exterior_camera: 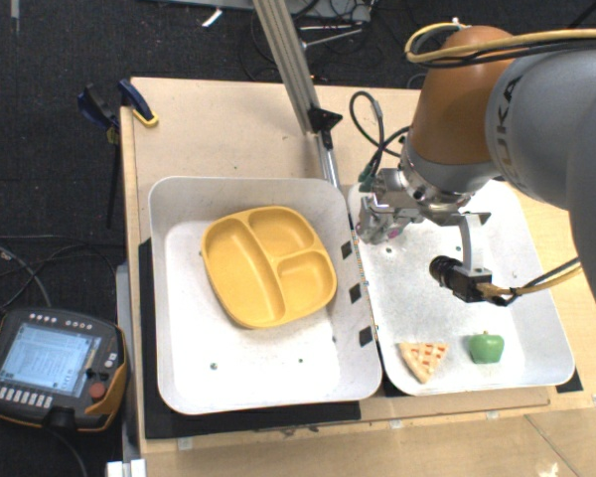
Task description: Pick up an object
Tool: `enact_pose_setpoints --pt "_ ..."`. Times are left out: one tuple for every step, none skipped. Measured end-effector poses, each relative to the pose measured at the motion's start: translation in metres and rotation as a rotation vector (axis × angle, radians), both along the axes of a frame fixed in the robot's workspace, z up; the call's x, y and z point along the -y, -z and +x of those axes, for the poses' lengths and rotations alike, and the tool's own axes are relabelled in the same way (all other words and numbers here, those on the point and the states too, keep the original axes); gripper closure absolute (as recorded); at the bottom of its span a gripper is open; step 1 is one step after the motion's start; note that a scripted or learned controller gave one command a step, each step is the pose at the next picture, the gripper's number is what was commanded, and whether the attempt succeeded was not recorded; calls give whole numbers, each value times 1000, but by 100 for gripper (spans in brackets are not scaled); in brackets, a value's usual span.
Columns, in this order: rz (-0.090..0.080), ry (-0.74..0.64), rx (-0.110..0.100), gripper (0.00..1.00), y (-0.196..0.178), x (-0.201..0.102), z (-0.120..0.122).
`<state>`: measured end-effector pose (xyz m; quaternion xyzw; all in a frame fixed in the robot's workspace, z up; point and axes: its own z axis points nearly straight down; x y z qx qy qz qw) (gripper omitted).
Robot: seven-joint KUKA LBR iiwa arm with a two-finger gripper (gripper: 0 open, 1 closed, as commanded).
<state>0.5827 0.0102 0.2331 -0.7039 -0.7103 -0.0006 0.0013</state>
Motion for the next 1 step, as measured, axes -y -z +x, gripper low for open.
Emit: enact_pose_setpoints --pt "-1 1 0 100 -9 -46 -15"
